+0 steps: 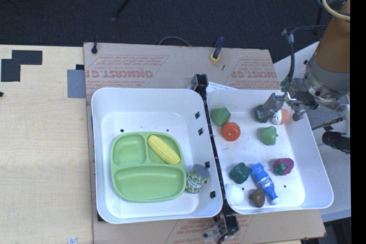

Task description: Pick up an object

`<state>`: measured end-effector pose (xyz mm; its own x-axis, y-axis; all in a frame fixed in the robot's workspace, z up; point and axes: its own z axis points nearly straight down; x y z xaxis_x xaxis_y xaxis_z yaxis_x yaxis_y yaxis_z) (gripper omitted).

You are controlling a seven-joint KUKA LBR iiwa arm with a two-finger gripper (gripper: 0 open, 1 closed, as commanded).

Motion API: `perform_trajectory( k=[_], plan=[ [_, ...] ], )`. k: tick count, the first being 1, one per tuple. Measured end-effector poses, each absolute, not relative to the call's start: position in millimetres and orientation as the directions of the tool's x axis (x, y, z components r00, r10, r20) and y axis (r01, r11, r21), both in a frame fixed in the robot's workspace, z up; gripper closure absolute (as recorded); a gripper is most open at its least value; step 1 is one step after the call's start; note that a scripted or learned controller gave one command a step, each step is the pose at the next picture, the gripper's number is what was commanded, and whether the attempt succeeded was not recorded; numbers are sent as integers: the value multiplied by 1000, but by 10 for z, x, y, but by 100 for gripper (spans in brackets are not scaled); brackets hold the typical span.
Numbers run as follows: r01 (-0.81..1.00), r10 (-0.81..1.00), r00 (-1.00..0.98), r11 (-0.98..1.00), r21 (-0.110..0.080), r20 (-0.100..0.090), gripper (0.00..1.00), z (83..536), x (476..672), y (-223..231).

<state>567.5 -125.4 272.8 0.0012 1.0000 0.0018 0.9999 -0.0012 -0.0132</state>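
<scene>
Two white bins [103,123], gripper [274,110] low in right bin, grip state unclear, beside white-orange object [280,118]

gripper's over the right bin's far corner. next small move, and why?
Probably lower straight down a little. The gripper sits over the right bin beside a small white-and-orange object, apparently the nearest thing. I can't tell the jaws' state or whether anything is held.
</scene>
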Motion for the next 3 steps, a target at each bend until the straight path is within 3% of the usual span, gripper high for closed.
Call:
perform_trajectory(
  k=[1,3],
  plan=[
    [1000,1000,-1,1,-2,0,0,2788,5694,-1255],
    [1000,1000,0,0,-8,2,0,1740,5667,-1137]
  ],
)
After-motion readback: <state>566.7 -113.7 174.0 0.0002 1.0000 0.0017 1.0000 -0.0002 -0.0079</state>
